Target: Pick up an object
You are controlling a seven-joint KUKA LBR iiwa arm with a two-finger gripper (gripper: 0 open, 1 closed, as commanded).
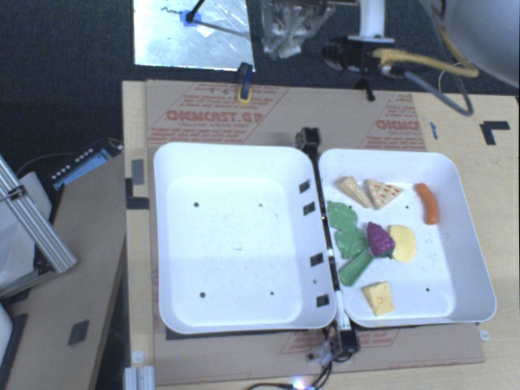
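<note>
The right bin [467,242] holds several toy foods. Two tan wedges [353,190] [383,192] lie near its back, with an orange sausage [428,203] to their right. Green leafy pieces [343,218] lie by the inner wall. A purple grape bunch [379,239] touches a yellow lemon [403,244]. A green pickle [355,268] and a yellow cheese block [378,297] lie nearer the front. My gripper [286,45] hangs high beyond the bins' far edge, above the bench's back, with nothing seen in it.
The left bin [175,218] sits beside the right one, joined by a black hinge strip [318,218]. A yellow and blue clamp [244,84] stands at the cardboard's far edge. Cables [422,63] trail at the back right. A metal frame [32,226] stands at the left.
</note>
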